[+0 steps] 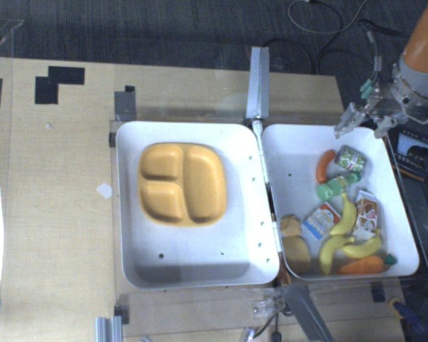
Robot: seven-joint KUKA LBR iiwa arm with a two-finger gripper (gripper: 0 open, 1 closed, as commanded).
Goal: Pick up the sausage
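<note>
The sausage (325,165), a short orange-red link, lies in the right bin (292,148), and every other place here is best read from it. It sits tilted near the far wall, its lower end close to a green squeeze pouch (334,188) and its upper end beside a small green can (350,159); it may touch one or both, though the angle does not settle that. Toward the near wall from the sausage the clutter thickens: a small juice carton (321,220), a banana (341,231), a second carton with red print (367,216), a carrot (362,265), and two brownish round items that look like potatoes (294,239). The sausage is at the edge of that heap rather than under it, which leaves its far side fairly exposed (a useful thing for a top-down grasp).

The gripper (362,122) hovers beyond and to the right of the sausage, about over the bin's far rim, apart from it and holding nothing. Its two fingers are spread, one tip (344,125) nearest the sausage, so it looks poised to descend rather than carrying. My reading is that the approach is under way and the grasp not yet made; the can, close beside the sausage, is the likeliest thing to get nudged.

Well to the left of the sausage, the left bin (128,212) holds a yellow three-compartment tray (183,184), uninvolved in this pick.
</note>
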